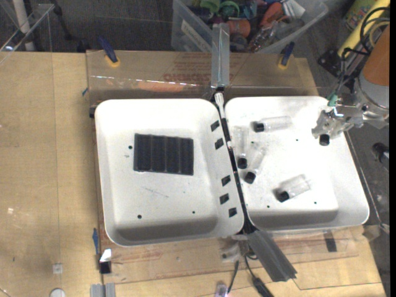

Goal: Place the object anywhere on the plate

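Note:
The plate is a dark, ridged rectangle lying flat in the left bin. Several clear small bottles with black caps lie in the right bin: one at the back, two near the divider, one toward the front. My gripper is over the right bin's back right corner, far from the plate. Right at its tip is a pale piece ending in a black cap; whether this is a held bottle is unclear.
A metal divider with black clips runs between the two bins. Behind the bins stands a clear tub of colourful toys. Cables and the grey arm with its orange band crowd the right edge. Bare wooden bench lies to the left.

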Action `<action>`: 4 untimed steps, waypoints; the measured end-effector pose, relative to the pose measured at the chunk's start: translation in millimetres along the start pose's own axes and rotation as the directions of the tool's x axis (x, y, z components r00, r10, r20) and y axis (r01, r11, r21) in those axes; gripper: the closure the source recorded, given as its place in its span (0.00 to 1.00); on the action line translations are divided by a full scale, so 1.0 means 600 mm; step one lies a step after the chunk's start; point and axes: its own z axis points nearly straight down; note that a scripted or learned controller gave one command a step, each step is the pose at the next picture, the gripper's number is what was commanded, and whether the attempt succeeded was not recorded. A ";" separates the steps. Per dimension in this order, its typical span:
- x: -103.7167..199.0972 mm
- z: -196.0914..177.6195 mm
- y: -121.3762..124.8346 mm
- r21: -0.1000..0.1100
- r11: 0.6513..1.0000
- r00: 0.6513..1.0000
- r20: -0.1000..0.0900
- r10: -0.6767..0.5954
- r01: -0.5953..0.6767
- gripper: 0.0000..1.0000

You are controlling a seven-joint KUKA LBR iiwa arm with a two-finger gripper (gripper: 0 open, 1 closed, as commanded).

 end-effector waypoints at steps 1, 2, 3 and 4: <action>0.025 -0.121 -0.067 -0.001 0.976 0.976 0.000 0.216 -0.216 1.00; 0.057 -0.314 -0.139 0.001 0.908 0.908 0.000 0.420 -0.420 1.00; 0.011 -0.372 -0.202 -0.001 0.757 0.757 0.000 0.654 -0.654 1.00; 0.092 -0.246 -0.225 0.007 0.587 0.587 0.003 0.810 -0.810 1.00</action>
